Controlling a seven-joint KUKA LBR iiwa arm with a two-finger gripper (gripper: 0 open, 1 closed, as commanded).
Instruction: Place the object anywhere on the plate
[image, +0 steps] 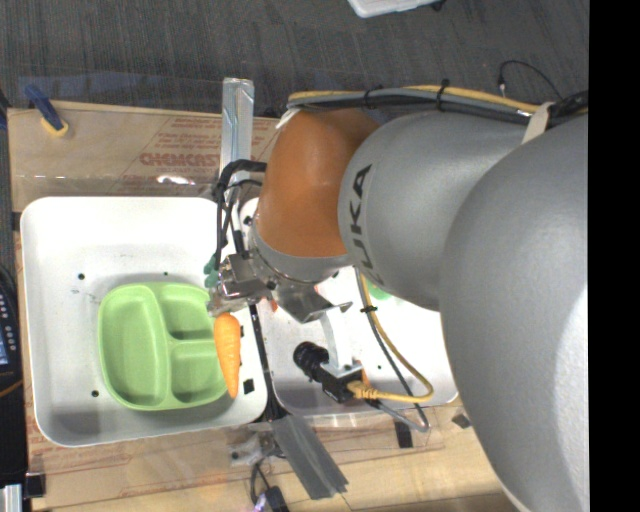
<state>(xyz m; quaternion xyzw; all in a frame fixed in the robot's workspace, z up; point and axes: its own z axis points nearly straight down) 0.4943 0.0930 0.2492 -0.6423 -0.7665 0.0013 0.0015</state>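
On the counter (120, 465), inside the left white bin (50, 300), we are hanging the carrot (228, 352) point-down from our gripper (228, 300), apparently clamped on its top, over the right rim of the green plate (150, 350), probably so it lands on it.

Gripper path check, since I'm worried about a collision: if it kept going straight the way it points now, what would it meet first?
Probably the carrot, hanging just beyond the gripper. Past it lies the right rim of the green plate in the left bin. Depth is hard to judge from this slanted view.
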